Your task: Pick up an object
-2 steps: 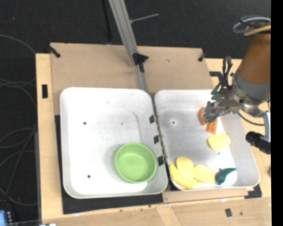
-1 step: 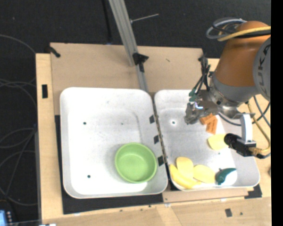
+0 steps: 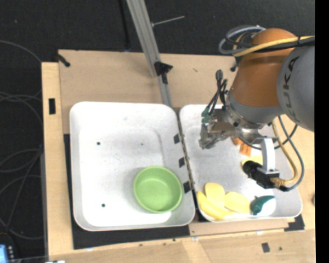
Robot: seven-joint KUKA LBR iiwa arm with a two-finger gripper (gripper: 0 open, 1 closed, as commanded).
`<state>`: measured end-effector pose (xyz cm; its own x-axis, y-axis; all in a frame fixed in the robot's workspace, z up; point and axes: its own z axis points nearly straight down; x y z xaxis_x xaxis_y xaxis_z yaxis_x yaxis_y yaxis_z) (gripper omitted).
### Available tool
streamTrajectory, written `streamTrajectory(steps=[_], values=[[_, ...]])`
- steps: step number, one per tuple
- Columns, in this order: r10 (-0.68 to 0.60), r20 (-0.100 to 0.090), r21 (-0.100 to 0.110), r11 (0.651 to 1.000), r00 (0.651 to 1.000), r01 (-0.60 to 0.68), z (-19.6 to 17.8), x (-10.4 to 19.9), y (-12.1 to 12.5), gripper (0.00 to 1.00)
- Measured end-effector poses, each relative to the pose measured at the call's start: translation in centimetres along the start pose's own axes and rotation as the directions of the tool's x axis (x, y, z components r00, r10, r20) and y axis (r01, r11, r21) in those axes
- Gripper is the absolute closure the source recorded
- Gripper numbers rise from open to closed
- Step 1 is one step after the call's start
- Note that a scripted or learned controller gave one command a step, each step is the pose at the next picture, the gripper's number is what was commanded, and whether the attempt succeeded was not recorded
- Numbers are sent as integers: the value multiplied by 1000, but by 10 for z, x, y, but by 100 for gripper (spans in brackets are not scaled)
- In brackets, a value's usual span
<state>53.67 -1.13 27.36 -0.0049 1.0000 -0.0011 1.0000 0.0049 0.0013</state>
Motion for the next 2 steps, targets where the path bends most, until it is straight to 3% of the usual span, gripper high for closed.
streamTrajectory(steps=[2], values=[[0, 0, 3, 1000, 1000, 0, 18, 96, -4, 100]])
